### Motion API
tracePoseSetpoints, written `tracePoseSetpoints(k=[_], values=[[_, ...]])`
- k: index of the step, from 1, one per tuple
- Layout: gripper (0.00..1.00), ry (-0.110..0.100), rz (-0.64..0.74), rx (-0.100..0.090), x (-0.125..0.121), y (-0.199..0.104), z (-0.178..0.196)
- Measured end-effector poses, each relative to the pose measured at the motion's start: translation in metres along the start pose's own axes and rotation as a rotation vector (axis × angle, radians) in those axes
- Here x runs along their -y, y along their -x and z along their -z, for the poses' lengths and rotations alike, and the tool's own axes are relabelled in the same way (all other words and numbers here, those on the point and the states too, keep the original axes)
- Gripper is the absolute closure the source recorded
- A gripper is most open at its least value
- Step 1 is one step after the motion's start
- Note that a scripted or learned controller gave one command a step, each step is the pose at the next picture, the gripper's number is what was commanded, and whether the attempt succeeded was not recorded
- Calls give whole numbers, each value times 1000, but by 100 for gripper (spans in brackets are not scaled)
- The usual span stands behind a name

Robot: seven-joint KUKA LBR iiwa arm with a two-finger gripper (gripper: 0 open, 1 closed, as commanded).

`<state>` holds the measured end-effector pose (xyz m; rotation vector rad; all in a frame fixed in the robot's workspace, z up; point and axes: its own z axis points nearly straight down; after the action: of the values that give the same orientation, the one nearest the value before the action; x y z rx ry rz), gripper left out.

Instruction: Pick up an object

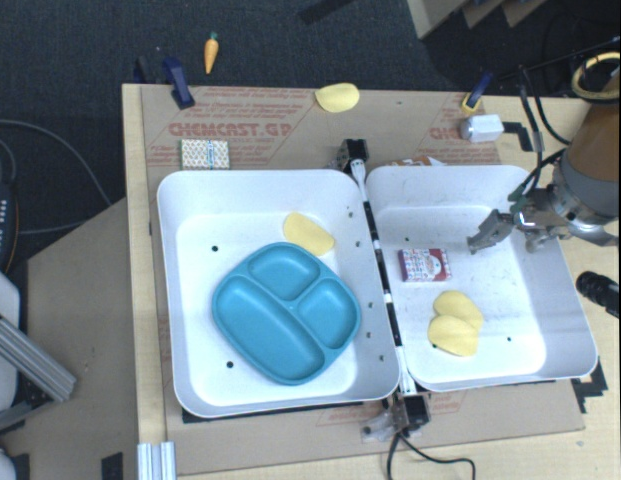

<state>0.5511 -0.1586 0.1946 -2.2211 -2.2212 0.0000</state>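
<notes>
This is a robotics lab or test workshop. The tool (pixel 487 234) of a grey industrial arm hangs over the right-hand white bin (pixel 550 353), and a second white bin (pixel 175 268) sits beside it further from the arm. Both rest on a bench (pixel 145 298) topped with printed cardboard sheeting. Black clamps (pixel 354 154) join the bins beyond the tool, and blue clips (pixel 177 81) pin the sheet's far edge. Cables (pixel 35 158) trail over dark carpet well past the far bin, beside aluminium framing (pixel 30 360).

Red print on the bench board (pixel 230 126) — seemingly "CHEMCAST GP".
</notes>
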Motion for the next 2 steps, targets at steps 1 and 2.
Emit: tracePoseSetpoints(k=[1, 2], values=[[0, -1, 1, -1, 32, -49, -49], [0, -1, -1, 0, 50, -50, -110]])
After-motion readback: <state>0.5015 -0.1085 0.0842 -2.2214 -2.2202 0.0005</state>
